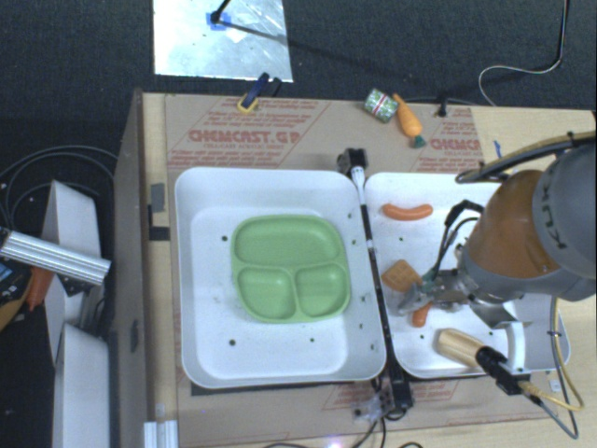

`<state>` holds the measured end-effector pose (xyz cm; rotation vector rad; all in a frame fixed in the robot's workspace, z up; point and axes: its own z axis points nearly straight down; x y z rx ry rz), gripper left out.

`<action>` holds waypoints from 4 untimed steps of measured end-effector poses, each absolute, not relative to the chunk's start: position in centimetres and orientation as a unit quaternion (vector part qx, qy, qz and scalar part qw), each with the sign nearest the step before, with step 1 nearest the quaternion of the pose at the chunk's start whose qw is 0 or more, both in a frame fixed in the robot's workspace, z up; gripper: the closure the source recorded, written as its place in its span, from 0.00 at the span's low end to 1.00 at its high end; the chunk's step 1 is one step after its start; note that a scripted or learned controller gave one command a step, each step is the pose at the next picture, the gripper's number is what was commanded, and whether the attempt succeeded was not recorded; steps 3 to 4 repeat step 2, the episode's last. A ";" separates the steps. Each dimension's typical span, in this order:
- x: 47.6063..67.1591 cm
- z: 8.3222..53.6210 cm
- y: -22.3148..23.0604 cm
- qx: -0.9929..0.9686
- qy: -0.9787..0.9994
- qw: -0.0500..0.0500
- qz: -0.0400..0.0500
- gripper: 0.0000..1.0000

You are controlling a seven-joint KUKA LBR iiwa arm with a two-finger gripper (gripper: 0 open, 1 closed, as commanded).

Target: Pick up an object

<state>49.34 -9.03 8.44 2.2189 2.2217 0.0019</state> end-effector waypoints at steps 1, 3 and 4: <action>49.5 9.5 -9.0 0.706 0.708 0.001 0.002 1.00; 55.1 18.5 0.1 0.706 0.708 0.000 0.001 1.00; 55.1 18.5 0.1 0.706 0.708 0.000 0.001 1.00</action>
